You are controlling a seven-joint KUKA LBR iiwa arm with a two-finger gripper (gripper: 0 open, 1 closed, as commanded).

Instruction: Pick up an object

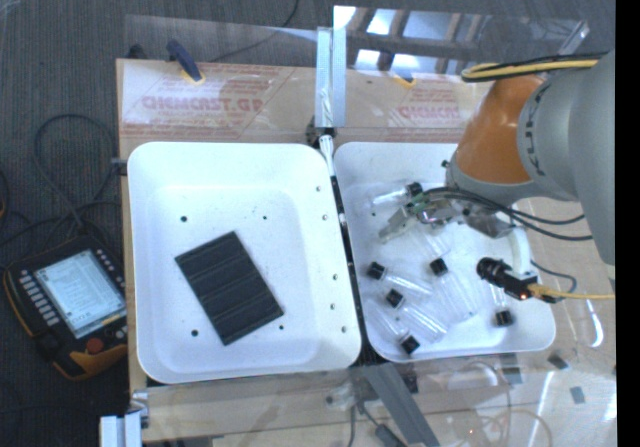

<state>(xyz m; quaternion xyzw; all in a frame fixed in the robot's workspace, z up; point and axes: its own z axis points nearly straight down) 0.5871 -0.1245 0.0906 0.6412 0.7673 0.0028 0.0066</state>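
Clutter in the right bin is the hardest part to read: several small black cube-like pieces lie scattered on its floor, at least some joined to clear, glassy tubes that nearly vanish against the white plastic. One such piece sits near the bin's left wall, another just below it, a third nearer the middle, a fourth close to the front rim and a fifth towards the front right corner. Whether each is a cap on a tube or a loose block cannot be told.

The grey arm is cut off by the right edge, so just its rounded wrist section and glossy orange band show. It hides the bin's far right corner. The gripper reaches over the back left part of this bin; its thin, silvery metal fingers look spread apart, with white bin floor between the tips, and they sit well apart from the nearest black piece.

The left bin, a shallow white tray with rounded corners and a faintly speckled floor, holds one flat black rectangular slab with ribbed bands across it, lying askew near the middle. Behind the bins, a pale board carries faded red lettering too blurred to read. A handheld control pendant with a lit screen rests on the dark carpet at the left.
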